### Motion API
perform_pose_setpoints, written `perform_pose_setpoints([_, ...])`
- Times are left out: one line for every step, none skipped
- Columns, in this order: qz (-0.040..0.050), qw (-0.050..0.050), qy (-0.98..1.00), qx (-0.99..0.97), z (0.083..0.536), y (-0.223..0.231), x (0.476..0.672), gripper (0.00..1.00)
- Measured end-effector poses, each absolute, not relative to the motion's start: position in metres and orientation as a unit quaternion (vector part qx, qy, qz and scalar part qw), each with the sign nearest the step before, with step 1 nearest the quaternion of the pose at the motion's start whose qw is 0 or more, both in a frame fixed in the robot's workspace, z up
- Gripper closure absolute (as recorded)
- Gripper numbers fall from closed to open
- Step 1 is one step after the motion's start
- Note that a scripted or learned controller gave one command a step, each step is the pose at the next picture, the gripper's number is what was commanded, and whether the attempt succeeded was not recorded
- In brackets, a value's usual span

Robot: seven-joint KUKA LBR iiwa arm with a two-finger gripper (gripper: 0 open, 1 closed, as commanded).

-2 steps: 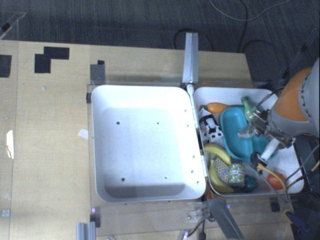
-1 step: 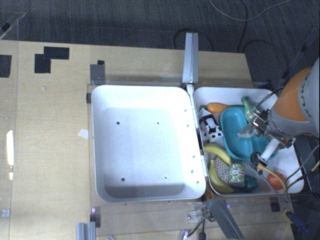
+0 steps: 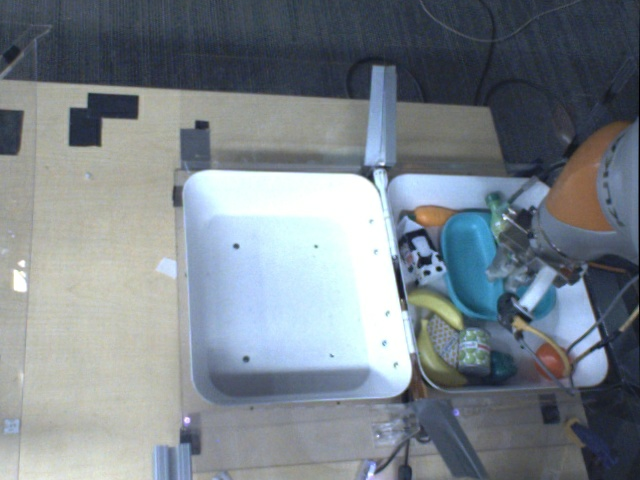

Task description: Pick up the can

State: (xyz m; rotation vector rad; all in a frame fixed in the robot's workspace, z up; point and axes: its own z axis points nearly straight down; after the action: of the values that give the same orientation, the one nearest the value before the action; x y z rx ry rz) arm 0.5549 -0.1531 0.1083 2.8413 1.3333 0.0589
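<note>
Your claw hangs low over the right bin, by the teal bowl; whether it's apart or together, you cannot tell. Left of it you have the big left bin. In the right bin, yellow bananas lie along the left wall, and the can sits just beside them near the front edge.

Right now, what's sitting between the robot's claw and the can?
In the camera view, only bare white bin floor lies between the gripper and the can. The blue bowl sits just left of that stretch.
</note>
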Motion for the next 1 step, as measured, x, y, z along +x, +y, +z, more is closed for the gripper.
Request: perform_pose_setpoints([0.0163, 0.002, 0.423, 0.906, 0.1069, -0.1558, 0.5529, 0.0])
